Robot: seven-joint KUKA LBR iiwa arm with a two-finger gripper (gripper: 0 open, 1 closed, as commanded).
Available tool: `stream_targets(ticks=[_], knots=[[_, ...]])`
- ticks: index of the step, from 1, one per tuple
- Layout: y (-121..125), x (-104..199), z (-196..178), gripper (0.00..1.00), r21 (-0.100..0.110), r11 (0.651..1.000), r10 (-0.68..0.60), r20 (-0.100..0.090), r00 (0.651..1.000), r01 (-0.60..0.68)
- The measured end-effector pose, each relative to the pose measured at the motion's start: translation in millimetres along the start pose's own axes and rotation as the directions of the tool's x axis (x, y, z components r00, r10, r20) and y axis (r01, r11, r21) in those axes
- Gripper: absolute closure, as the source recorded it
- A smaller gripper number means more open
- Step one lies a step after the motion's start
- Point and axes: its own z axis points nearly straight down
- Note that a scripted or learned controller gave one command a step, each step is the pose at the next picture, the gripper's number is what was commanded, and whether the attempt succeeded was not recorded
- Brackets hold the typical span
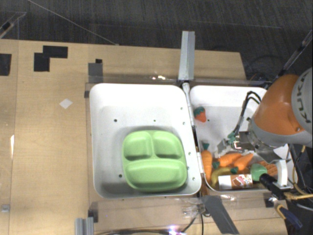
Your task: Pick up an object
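Observation:
In the right bin [220, 99], my gripper [234, 142] hangs low, just above a pile of toy food at the bin's front. Below it lie orange carrots [234, 159], one more carrot [207, 163] along the left wall, and a white bottle with a red label [234, 181]. A small red strawberry [200, 114] sits apart near the bin's left wall. The orange-banded wrist [276, 111] covers the bin's right side. The fingers are hidden against the clutter.
The left bin [107, 106] holds a green divided tray [154, 159] toward its front. A metal post [187, 55] stands behind the divider between the bins. Cables run along the arm at the right edge.

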Motion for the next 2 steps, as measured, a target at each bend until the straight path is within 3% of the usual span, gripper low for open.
stream_targets(ticks=[1, 2], knots=[[9, -13, 45, 0.0, -0.03, 0.997, -0.066, 0.009, 0.998, 0.067], [1, 22, -43, 0.0, 0.0, 0.996, -0.089, 0.0, 0.996, 0.089]])
